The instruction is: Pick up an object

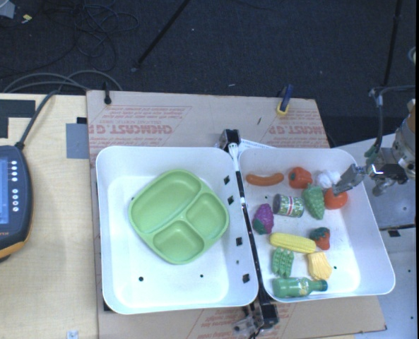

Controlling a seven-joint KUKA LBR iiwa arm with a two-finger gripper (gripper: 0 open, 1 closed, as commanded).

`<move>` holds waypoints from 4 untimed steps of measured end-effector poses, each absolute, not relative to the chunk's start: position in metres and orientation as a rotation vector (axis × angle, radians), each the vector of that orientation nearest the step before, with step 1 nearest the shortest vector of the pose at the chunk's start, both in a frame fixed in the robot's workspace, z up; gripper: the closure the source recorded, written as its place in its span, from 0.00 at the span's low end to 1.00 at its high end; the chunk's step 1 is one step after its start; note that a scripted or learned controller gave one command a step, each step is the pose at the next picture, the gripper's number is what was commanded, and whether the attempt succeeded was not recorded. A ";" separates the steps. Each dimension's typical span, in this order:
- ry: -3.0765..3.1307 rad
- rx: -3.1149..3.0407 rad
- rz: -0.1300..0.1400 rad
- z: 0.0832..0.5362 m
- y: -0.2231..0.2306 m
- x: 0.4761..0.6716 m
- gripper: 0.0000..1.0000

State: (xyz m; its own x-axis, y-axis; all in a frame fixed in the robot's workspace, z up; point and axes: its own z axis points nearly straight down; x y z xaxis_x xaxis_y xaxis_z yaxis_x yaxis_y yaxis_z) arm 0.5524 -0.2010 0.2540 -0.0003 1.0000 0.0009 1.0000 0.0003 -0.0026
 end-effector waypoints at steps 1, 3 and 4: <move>-2.224 -2.221 -0.002 0.367 -0.182 0.492 0.00; -2.221 -2.216 0.004 0.389 -0.097 0.476 1.00; -2.221 -2.206 0.011 0.267 -0.009 0.475 1.00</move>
State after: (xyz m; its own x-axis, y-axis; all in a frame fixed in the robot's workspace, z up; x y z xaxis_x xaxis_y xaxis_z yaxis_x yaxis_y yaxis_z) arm 0.4748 -0.0090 0.2671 -0.0070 1.0000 0.0030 0.9999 0.0070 -0.0127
